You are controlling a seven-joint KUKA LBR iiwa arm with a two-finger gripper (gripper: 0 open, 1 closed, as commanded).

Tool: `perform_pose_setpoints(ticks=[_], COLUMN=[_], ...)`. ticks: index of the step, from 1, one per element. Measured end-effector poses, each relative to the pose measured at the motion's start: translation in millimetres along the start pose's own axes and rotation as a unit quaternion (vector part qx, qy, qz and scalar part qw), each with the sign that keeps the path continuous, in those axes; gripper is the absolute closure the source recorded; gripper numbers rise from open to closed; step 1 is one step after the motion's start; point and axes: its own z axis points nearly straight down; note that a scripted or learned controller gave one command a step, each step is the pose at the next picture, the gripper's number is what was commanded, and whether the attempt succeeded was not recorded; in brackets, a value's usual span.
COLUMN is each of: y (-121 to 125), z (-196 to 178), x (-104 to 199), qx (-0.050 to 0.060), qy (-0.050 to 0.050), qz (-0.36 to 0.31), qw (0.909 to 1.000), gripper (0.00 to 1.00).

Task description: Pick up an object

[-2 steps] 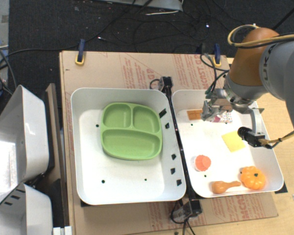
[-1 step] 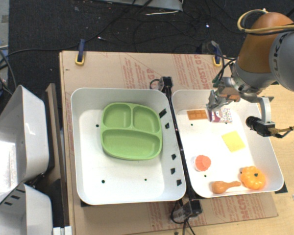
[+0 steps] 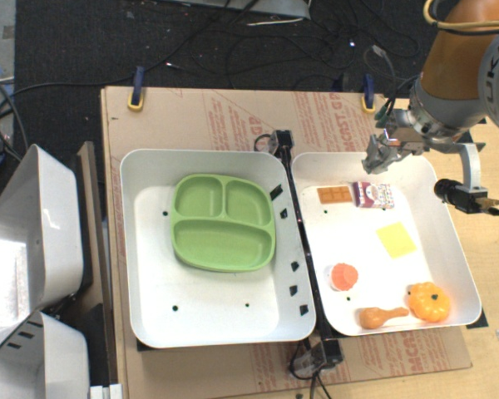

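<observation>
Camera view | gripper (image 3: 377,161) jaws perhaps closed, unclear | purple packet (image 3: 373,194) just below, apart

Pincer (image 3: 376,161) above right bin (image 3: 461,248), near small purple packet (image 3: 373,194).

We see a green divided plate (image 3: 224,223) lying flat in the left white bin (image 3: 145,306), nearer its far edge, touching no wall. Both bins sit on a brown cardboard sheet (image 3: 208,119), held at its far edge by two clamps (image 3: 135,98). Black cables (image 3: 233,48) trail across the dark floor beyond.
</observation>
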Motion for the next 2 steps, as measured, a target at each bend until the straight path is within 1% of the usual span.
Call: perform_pose_setpoints(ticks=[1,2], y=[-9.8,-26.6], z=[12.8,18.7], x=[50.0,110.3], qx=[0.005,0.005], qy=[0.001,0.001], qz=[-0.002,-0.002], qw=[1.0,1.0], gripper=[1.0,1.0])
